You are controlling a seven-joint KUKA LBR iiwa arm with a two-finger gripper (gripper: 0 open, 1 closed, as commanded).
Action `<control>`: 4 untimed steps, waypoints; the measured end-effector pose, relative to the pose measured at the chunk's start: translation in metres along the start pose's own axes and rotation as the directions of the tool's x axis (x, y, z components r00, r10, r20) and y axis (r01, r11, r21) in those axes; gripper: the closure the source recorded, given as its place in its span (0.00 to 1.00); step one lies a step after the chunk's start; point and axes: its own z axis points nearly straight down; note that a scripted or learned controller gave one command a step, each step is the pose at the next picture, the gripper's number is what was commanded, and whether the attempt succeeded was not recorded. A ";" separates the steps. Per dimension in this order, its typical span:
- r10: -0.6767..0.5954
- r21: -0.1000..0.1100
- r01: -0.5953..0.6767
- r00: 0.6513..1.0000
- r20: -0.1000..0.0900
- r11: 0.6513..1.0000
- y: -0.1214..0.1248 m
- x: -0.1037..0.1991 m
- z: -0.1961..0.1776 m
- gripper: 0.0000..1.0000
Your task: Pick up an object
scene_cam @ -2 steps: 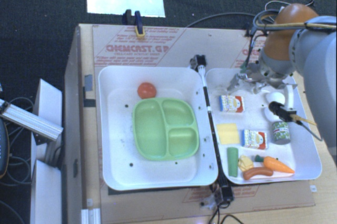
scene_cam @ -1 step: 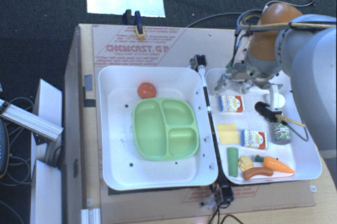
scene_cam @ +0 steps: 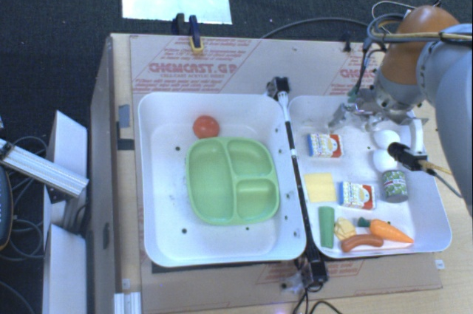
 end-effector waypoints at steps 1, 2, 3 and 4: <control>-0.003 0.001 0.003 1.000 -0.002 1.000 0.000 0.059 0.000 0.00; 0.000 0.000 0.000 1.000 0.000 1.000 0.000 -0.009 0.000 0.00; -0.002 0.001 0.002 1.000 -0.002 1.000 0.000 0.042 0.000 0.00; -0.003 0.001 0.003 1.000 -0.002 1.000 0.000 0.072 0.000 0.00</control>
